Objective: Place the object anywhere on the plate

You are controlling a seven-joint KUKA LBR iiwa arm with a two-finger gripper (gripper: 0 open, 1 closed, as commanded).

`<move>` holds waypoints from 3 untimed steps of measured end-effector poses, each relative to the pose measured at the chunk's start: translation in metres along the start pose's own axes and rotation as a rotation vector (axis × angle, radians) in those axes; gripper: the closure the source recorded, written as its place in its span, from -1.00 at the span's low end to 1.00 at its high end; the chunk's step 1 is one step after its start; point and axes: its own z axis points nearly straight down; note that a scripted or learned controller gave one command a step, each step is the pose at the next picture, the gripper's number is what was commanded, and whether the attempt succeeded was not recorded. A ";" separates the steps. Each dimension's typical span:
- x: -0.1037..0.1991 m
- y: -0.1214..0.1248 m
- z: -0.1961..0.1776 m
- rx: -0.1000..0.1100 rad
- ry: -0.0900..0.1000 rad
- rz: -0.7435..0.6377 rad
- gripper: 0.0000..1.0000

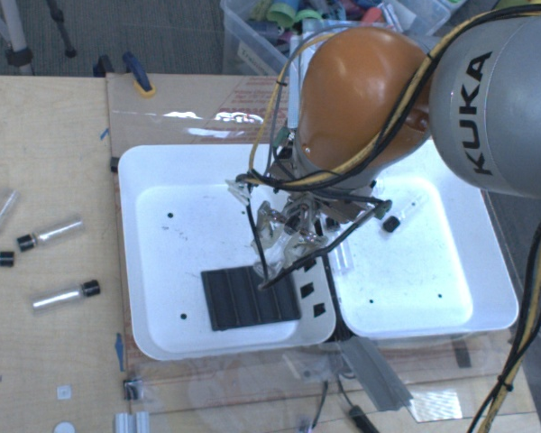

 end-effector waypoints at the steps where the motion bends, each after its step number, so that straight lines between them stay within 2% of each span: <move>1: -0.010 0.028 -0.019 0.001 -0.004 -0.246 1.00; 2: -0.049 0.021 -0.072 0.002 -0.005 -0.760 1.00; 3: -0.058 0.071 -0.059 -0.003 -0.001 -1.050 1.00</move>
